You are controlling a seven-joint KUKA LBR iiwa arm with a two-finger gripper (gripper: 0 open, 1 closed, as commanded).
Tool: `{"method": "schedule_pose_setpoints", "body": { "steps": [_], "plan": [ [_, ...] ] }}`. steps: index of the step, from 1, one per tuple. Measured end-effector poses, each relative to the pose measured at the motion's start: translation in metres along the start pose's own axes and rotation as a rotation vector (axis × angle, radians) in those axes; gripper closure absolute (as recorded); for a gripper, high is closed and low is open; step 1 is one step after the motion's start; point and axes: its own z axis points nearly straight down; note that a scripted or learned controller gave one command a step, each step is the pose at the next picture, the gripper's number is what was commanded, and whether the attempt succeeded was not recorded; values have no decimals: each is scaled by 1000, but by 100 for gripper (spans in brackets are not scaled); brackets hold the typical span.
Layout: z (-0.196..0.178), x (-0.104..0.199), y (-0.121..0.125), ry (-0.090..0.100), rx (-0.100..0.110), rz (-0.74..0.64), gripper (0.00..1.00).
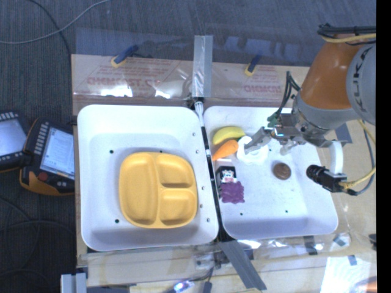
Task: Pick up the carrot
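Carrot [225, 149] lies in the right bin [305, 221], hard against its left wall, touching the banana [228, 134] above it and a white object [252, 151] to its right. Gripper [276, 136] hangs over the bin's upper middle, right of the carrot; I cannot tell its state from here. I judge this the approach step: nothing grasped. Next move calls for shifting left and descending without catching the neighbours. Purple grapes [232, 192] sit below.

Grey arm [360, 72], orange band, black cables.
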Motion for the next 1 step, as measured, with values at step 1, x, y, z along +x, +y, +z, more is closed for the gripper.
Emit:
{"method": "schedule_pose_setpoints", "body": {
  "steps": [1],
  "plan": [
    [34,56,23,0,2,18,0]
  ]
}}
